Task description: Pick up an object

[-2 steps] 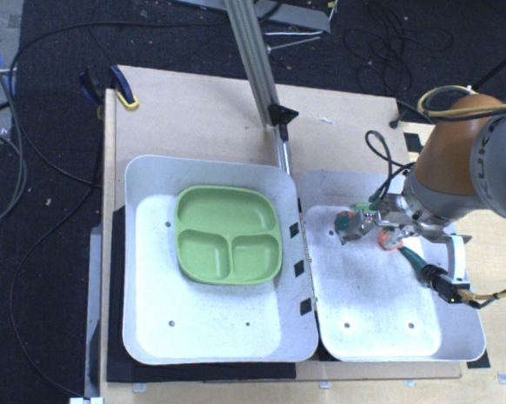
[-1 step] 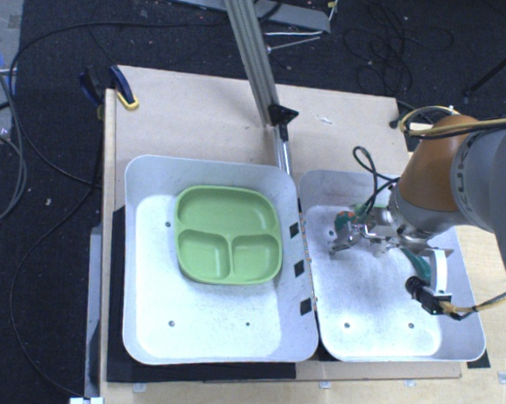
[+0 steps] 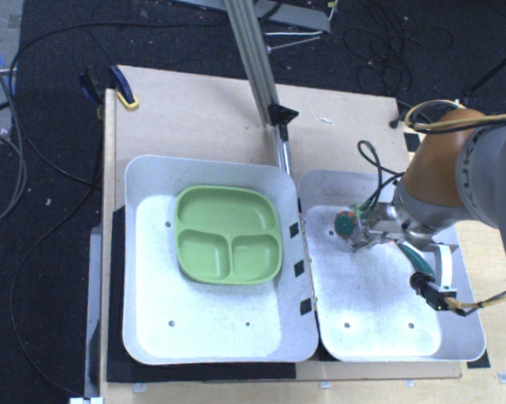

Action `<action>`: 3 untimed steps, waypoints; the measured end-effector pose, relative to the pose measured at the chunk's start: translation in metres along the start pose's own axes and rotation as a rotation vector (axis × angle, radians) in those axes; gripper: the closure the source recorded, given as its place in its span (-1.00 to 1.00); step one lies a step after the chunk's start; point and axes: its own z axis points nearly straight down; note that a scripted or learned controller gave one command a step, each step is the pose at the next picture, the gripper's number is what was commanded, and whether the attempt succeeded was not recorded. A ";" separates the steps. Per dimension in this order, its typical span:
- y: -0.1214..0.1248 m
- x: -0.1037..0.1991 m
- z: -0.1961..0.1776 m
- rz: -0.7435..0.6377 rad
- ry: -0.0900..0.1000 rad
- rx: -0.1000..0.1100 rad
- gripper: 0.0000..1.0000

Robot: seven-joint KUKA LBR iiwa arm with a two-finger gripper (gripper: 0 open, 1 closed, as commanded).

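Apparently small, light and rigid, the green and red object (image 3: 347, 222) sits in the right bin (image 3: 383, 325), touching the gripper (image 3: 361, 232); best pinched across its middle. Whether the gripper grasps it cannot be told.

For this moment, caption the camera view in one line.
Gripper low in the right bin by a small green object; green divided plate in the left bin.
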 end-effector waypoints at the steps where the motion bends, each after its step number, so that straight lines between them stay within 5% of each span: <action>1: 0.001 -0.005 -0.063 -0.001 0.002 0.000 1.00; 3: 0.004 -0.013 -0.153 -0.003 0.002 -0.001 1.00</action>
